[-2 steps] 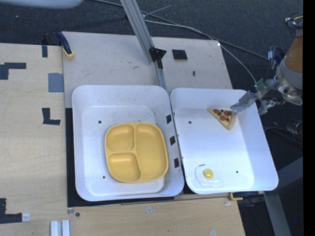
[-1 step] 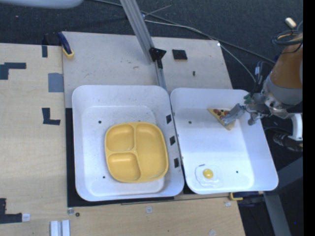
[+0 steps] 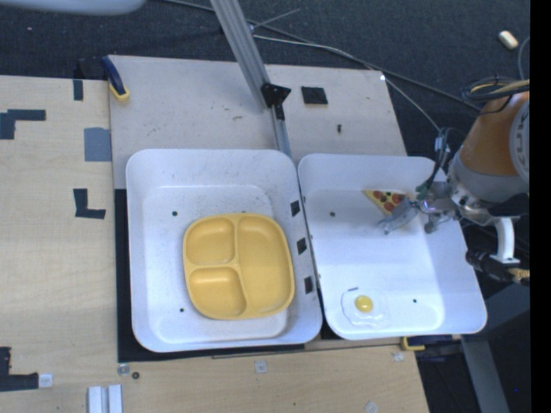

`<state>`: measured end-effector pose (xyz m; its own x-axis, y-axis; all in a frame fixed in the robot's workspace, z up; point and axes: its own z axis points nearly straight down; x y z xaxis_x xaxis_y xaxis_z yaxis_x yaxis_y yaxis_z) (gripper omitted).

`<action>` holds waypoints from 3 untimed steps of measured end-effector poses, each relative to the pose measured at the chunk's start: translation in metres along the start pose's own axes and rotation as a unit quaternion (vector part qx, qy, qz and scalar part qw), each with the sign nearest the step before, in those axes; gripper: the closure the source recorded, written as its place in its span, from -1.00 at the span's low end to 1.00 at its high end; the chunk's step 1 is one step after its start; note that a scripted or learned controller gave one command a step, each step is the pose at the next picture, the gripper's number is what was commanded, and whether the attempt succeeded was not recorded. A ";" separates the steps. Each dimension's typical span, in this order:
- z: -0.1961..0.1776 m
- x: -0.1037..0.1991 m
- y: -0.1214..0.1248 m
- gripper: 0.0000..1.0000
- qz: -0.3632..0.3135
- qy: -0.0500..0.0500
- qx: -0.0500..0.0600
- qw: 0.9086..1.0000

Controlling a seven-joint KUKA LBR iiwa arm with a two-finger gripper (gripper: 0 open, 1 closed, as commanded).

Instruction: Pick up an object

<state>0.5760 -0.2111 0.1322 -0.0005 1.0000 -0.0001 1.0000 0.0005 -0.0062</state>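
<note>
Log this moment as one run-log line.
gripper: low in right bin, beside pizza slice toy | fried egg toy: near front | yellow divided plate: left bin

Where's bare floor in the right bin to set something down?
Open floor lies mid right bin, between the pizza slice above and the fried egg below. The gripper crowds the top beside the pizza slice.

Two white bins sit side by side on the bench (image 3: 215, 101). The left bin (image 3: 151, 231) holds a yellow three-part plate (image 3: 238, 265), lying flat near its middle. In the right bin (image 3: 430, 274), a pizza slice (image 3: 385, 200) lies near the far wall and a fried egg (image 3: 362, 305) near the front edge — well apart. The tool (image 3: 398, 221) reaches in from the right, low over the bin floor, just beside the pizza slice.
</note>
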 end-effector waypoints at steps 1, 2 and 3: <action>0.047 0.000 0.001 -1.00 0.000 -0.001 -0.004 1.000; 0.034 -0.001 0.003 1.00 -0.001 -0.003 -0.007 1.000; -0.030 0.000 0.005 1.00 -0.001 -0.001 -0.005 1.000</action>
<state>0.5810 -0.2107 0.1616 -0.0017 1.0000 -0.0014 1.0000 0.0017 0.0041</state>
